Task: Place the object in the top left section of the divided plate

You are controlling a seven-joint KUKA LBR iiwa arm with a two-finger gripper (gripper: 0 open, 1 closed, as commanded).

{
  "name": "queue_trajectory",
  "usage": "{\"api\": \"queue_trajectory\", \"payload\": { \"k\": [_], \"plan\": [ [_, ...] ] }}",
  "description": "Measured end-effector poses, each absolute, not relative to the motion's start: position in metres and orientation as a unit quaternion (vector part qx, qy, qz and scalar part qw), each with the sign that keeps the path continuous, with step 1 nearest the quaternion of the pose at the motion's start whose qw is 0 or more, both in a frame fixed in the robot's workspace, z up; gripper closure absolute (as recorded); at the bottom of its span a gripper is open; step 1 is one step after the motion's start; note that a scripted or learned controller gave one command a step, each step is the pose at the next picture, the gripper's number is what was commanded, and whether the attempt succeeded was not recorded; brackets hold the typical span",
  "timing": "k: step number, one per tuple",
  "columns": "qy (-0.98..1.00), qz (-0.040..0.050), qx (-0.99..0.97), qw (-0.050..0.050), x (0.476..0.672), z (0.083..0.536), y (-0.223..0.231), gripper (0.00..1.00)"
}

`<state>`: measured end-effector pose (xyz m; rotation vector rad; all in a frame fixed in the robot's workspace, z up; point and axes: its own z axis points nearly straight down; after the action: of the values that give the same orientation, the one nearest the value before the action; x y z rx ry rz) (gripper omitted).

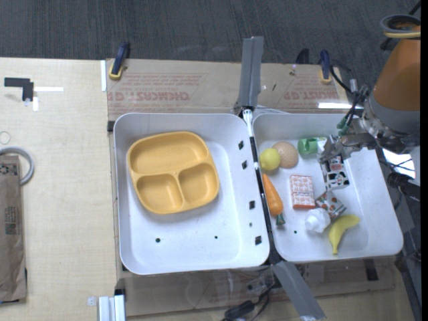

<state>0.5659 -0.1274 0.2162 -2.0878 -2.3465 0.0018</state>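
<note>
A yellow divided plate [174, 171] lies in the left bin [140, 246], with one long section at the back and two smaller ones in front. In the right bin [381, 243] lie a yellow lemon [269, 158], a tan round fruit [287, 154], a green item [308, 145], an orange carrot [272, 196], a red and white packet [301, 190], a white lump [317, 221] and a banana [340, 231]. My gripper [334, 168] hangs over the right bin's back right part, above a small printed packet [331, 204].
A grey divider post [251, 72] stands at the back between the bins. Brown cardboard [174, 89] lies behind the bins with blue clamps [120, 59] on it. A brown bag [10, 226] sits on the bench at the far left.
</note>
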Motion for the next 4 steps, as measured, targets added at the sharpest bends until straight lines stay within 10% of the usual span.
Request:
{"api": "queue_trajectory", "payload": {
  "k": [1, 2, 3, 4],
  "plan": [
    [-0.644, 0.0018, -0.765, 0.001, 0.562, 0.190, -0.033, 1.00],
    [-0.718, 0.0013, -0.696, 0.000, 0.566, 0.233, -0.040, 1.00],
    [-0.718, 0.0012, -0.696, 0.000, 0.566, 0.234, -0.040, 0.00],
    [-0.746, 0.0012, -0.666, -0.001, 0.592, 0.345, -0.102, 0.00]
  ]
}}
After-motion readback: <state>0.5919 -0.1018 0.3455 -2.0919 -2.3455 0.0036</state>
